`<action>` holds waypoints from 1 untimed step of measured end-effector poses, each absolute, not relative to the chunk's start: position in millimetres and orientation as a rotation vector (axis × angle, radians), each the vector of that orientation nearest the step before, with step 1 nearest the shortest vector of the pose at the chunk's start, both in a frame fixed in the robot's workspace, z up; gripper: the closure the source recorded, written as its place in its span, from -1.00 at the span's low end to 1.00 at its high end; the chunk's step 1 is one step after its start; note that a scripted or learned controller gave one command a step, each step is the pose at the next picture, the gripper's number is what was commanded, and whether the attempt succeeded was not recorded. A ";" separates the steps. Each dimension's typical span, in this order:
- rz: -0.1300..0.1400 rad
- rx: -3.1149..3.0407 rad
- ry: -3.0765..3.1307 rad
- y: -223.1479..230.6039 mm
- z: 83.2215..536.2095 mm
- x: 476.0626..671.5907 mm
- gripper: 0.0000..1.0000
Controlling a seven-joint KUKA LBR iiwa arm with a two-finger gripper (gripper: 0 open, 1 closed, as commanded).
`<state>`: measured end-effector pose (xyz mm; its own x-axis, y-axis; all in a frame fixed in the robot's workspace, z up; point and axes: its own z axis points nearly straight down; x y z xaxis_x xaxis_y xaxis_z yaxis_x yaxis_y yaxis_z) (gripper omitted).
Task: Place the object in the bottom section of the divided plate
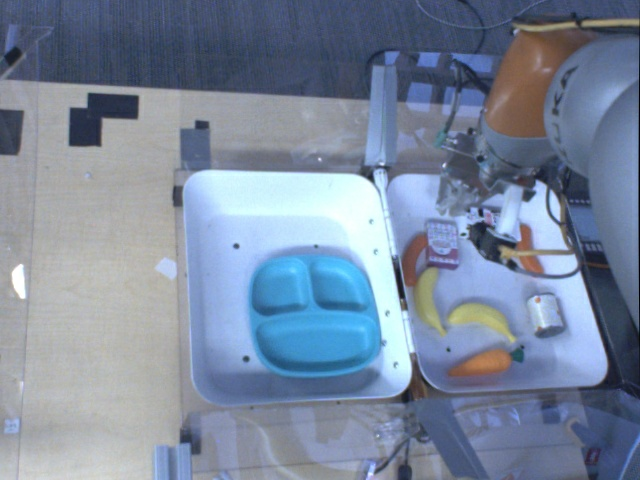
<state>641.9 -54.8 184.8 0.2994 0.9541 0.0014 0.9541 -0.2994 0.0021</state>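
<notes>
So there's a pale wooden worktop [100, 298] with two shallow white plastic bins sitting side by side. The big grey arm with the orange band [580, 78] comes in from 3 o'clock and hangs over the top of the right bin [590, 353]. The left bin [215, 268] holds the light blue divided plate [315, 315], sitting toward 5 o'clock in that bin, two small sections up top and one wide bottom section, nothing in any of them.

The right bin has all the loose stuff. Two yellow plastic bananas: one curved banana [484, 317] near the middle, another [429, 301] just at its 9 o'clock, upright-ish. An orange toy carrot [481, 363] lies at 6 o'clock. A small red-and-white box [442, 245] sits near 10 o'clock, partly over an orange-red round thing [413, 256]. A little silver can [545, 313] is at 3 o'clock.

The hand [470, 193] hovers right above the small box; honestly can't tell if it's clenched or released, too cluttered there.
</notes>
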 end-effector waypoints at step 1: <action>0.004 2.532 1.857 -55.3 185.0 642.0 -1.00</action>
<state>642.0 -55.3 185.0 0.3005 0.9538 0.0015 0.9538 -0.3005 0.0026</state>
